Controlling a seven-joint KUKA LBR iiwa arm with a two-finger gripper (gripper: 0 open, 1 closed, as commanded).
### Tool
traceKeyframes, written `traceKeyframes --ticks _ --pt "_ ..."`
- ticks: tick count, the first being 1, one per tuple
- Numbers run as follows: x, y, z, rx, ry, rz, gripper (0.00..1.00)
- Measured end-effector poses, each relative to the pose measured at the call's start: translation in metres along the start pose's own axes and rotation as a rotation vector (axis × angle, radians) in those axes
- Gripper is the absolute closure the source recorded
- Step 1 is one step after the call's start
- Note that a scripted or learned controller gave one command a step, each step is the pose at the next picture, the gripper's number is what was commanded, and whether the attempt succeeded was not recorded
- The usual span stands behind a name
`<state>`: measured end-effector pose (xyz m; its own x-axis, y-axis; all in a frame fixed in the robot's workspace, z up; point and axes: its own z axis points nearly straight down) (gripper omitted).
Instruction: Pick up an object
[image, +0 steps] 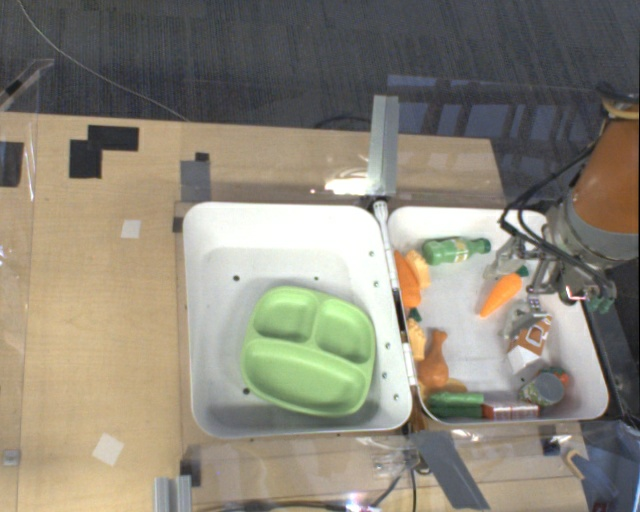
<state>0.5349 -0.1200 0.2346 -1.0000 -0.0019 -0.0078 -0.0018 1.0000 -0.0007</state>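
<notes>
Toy carrot (500, 293) is lying in the right bin (598, 372), right of middle in the frame. Just beside it, the gripper (527, 283) is hanging low, gripping nothing that shows. Picking up is not done yet.

The tray (308, 350) lies in the left bin (215, 240). The right bin (590, 385) holds a bottle (455, 249) at the back, a carrot (500, 294) just before it.
</notes>
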Motion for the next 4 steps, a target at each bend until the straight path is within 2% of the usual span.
traceKeyframes --ticks 1,2,3,4 --pt "-0.007 -0.015 0.136 0.000 -0.003 0.073 0.00" --pt "-0.045 -0.077 0.146 0.002 -0.004 -0.106 0.00" --pt "-0.002 -0.071 0.145 0.003 -0.007 0.018 0.00" --pt "-0.002 -0.037 0.144 0.003 -0.010 0.081 0.00"
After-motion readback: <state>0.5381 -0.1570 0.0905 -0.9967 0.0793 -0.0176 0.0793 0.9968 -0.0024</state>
